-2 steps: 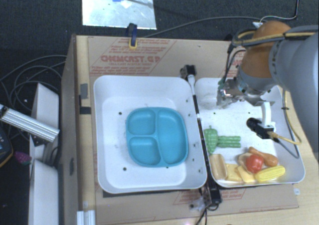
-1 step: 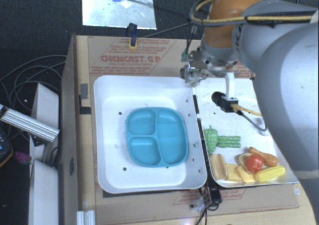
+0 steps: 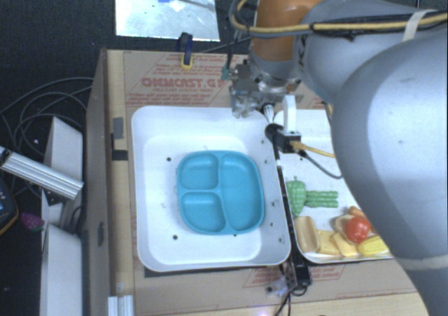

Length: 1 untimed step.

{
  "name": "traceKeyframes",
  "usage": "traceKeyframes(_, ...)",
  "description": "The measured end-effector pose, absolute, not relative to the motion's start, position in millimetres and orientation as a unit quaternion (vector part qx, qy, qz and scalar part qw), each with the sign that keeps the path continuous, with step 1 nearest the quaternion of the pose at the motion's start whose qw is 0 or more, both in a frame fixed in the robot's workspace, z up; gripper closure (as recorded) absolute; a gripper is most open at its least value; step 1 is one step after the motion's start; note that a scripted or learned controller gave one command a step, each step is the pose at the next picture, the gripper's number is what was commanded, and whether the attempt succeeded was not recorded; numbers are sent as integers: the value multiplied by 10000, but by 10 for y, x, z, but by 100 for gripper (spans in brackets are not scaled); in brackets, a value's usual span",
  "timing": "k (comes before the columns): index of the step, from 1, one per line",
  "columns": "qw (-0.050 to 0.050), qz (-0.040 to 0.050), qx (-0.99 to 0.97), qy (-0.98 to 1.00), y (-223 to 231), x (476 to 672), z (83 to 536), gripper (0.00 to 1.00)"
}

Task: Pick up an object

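Note:
A blue divided plate (image 3: 220, 192) lies flat in the middle of the left white bin (image 3: 157, 167). In the right bin (image 3: 311, 255) a green ridged toy (image 3: 311, 197) lies near the divider, with a red tomato-like piece (image 3: 358, 228), yellow pieces (image 3: 336, 243) and a tan bun-like piece (image 3: 305, 230) at the near end. My gripper (image 3: 243, 104) hangs over the far rim of the left bin, above and beyond the plate, with nothing seen in it.
The grey arm covers most of the right bin from the right. Cardboard (image 3: 175, 83) surrounds the bins. A blue-and-yellow clamp (image 3: 186, 50) sits at the cardboard's far edge. Cables and metal rails (image 3: 42, 174) lie left of the bench.

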<state>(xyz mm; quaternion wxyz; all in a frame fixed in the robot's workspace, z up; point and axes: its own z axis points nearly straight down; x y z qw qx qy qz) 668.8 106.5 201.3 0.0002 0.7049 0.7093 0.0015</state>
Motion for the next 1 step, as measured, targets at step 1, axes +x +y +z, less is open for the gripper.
traceKeyframes(1, -3, 9, 7049, 7093, 1614, 6684, 1846, 100)
